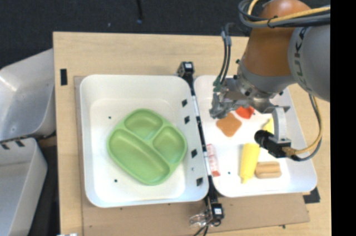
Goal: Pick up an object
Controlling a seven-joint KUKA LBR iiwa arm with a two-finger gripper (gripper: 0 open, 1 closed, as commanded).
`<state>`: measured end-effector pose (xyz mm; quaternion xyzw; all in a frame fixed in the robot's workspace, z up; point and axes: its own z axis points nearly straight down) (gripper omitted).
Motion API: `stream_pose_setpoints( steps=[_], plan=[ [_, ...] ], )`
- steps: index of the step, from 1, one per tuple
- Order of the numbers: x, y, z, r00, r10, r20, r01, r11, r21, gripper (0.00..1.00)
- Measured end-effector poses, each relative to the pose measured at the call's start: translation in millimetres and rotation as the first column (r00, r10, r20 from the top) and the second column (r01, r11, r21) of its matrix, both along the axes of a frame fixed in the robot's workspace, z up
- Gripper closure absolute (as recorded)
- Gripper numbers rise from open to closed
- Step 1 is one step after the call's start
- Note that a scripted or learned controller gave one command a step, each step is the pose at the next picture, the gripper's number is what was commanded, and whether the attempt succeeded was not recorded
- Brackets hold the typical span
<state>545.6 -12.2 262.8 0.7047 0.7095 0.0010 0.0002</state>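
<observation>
My gripper [221, 109] hangs low over the back left of the right bin [295, 182], just above an orange-brown flat piece [228, 126]. A small red piece [244, 113] lies beside it, partly under the wrist. Toward the front of that bin sit a yellow corn-like object [248, 162] and a tan bread-like block [267, 170]. The wrist hides whatever lies under it.
The left bin [89, 179] holds a green divided plate [146, 145]. A ridge with black clips [197, 134] separates the two bins. The arm's grey and orange body [275, 51] overhangs the back of the right bin, and a black cable end [266, 140] dangles over its middle.
</observation>
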Motion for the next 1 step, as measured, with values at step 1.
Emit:
stream_pose_setpoints(
  steps=[1],
  plan=[
    [-7.7,46.8,-15.2,1.000,-0.001,-0.002,0.001,1.000,0.000,1.00]
  ],
)
